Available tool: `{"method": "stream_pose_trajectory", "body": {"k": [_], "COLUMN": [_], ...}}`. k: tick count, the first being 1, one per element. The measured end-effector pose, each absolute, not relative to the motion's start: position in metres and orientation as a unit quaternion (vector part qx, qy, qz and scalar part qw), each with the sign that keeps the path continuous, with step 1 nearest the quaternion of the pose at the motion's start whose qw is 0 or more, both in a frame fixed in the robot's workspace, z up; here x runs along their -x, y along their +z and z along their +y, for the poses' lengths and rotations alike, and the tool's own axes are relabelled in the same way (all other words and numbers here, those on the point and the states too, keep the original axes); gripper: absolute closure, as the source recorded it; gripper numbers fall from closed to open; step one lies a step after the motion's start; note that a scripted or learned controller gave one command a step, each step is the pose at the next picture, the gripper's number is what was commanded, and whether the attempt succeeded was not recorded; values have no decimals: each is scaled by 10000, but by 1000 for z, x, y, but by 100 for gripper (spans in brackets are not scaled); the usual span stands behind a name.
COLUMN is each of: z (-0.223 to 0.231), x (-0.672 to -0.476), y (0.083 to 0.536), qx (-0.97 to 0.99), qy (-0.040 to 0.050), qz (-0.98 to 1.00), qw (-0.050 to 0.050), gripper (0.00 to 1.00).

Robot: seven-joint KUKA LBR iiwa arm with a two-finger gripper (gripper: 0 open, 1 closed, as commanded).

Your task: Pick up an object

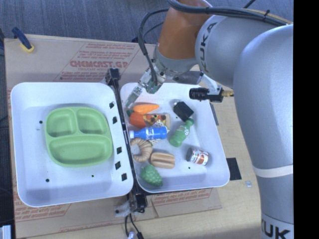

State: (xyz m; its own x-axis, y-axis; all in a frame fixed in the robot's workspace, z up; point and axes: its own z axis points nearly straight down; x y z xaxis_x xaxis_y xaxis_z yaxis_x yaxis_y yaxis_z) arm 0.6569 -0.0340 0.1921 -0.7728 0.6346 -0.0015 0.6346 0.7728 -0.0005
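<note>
Grey arm (pixel 259 93) looms closest, its gripper (pixel 135 94) hanging over the right bin (pixel 217 156), fingers seemingly apart, nothing between them. Just beneath lies the carrot (pixel 144 108): likely light, stiff, slick plastic. I'd pinch across its thick middle, well clear of the taper.

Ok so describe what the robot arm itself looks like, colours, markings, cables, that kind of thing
The arm is bulky, rounded and light grey, with an orange band above the wrist. KUKA lettering in darker grey sits beside that band and again near the base. Black cables loop along the wrist. The gripper is slim, metallic grey.
</note>
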Motion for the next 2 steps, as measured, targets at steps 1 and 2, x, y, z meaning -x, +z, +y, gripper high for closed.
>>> {"method": "stream_pose_trajectory", "body": {"k": [1,2], "z": [-25,-21], "x": [-622,-593], "y": [192,192], "qx": [-1954,-277], "qy": [-6,-4], "qz": [9807,9996], "qw": [-11,-11], "gripper": [0,0]}}
